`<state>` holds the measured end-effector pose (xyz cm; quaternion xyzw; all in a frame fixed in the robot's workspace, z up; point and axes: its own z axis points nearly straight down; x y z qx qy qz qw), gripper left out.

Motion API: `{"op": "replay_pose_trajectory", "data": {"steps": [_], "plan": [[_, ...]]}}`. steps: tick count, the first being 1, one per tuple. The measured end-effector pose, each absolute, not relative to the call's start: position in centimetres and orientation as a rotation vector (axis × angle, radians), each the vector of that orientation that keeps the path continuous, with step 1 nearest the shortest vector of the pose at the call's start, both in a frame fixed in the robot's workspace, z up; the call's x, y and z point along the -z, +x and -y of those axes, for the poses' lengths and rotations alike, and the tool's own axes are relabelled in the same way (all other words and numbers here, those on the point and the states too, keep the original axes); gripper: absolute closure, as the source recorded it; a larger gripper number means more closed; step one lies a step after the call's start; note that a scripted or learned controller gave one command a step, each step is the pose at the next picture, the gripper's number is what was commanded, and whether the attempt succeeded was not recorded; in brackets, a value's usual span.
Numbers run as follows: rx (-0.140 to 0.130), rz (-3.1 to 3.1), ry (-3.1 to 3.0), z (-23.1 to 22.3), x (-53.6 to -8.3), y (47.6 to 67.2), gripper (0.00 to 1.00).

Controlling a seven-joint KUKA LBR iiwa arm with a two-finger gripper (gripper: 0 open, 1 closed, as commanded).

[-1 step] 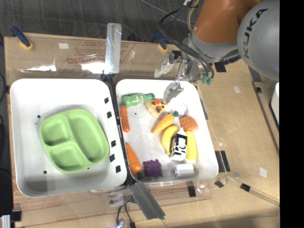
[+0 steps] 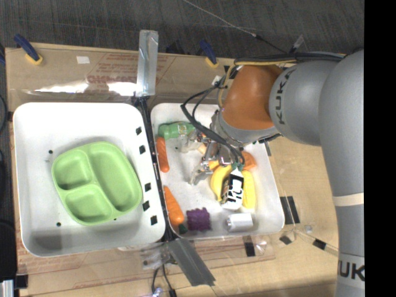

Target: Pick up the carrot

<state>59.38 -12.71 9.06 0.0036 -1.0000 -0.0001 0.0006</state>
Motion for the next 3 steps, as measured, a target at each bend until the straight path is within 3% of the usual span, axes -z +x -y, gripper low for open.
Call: {"op": "replay_pose_trajectory", "data": {"steps": [1, 2, 3], "plan": [[0.0, 3.145, 0.027, 12.4, -10.3, 59.6, 1.0], [-0.004, 3.054, 0.769, 8.6, -19.6, 59.4, 1.0], [-0.003, 2.796, 1.436, 12.1, -24.9, 51.8, 1.0]]}}
